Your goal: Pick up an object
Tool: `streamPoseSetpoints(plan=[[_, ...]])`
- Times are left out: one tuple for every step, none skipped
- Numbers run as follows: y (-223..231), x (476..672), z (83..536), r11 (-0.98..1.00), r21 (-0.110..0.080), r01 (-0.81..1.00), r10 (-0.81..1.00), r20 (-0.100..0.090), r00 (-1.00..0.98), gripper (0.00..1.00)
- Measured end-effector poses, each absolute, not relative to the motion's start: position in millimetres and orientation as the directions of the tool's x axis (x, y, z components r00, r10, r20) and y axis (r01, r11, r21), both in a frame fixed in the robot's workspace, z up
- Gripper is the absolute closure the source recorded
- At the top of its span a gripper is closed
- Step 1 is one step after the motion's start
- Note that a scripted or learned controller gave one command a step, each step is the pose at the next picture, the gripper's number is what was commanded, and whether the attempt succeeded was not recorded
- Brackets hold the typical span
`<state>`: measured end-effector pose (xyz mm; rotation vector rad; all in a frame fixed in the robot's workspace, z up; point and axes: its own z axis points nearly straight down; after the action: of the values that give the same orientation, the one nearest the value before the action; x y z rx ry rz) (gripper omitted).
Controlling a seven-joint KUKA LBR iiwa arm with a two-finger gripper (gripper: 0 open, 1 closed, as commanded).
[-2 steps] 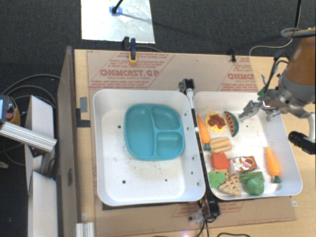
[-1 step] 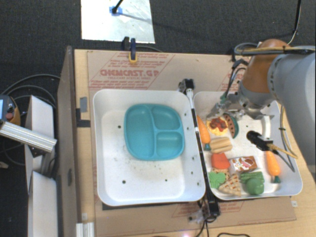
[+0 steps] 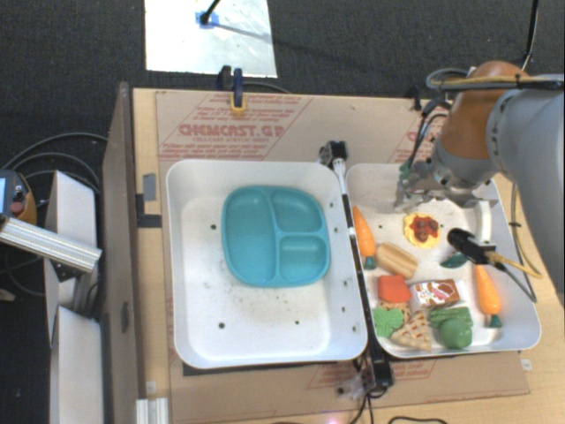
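1. I see the gripper (image 3: 422,186) above the right bin (image 3: 526,318); open or closed, I cannot tell.
2. The nearest toy, the small pizza (image 3: 423,229), lies just below.
3. I would descend straight, centred, slowly.

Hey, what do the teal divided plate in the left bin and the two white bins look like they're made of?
The teal divided plate looks like moulded plastic with a matte finish: uniform colour, soft rounded compartment ridges, no sharp glare. The two shallow white bins also appear to be plastic, smooth and slightly glossy, with rounded corners and thin raised rims. That is judged from looks alone.
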<state>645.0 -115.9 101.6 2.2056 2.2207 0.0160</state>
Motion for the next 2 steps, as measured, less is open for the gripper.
streamPoseSetpoints(plan=[[-198, 612.5, 226, -0.006, 0.014, 1.0, 1.0, -0.009, 0.006, 1.0], [-182, 671.3, 201, 0.007, 0.006, 1.0, 1.0, -0.001, -0.007, 1.0]])
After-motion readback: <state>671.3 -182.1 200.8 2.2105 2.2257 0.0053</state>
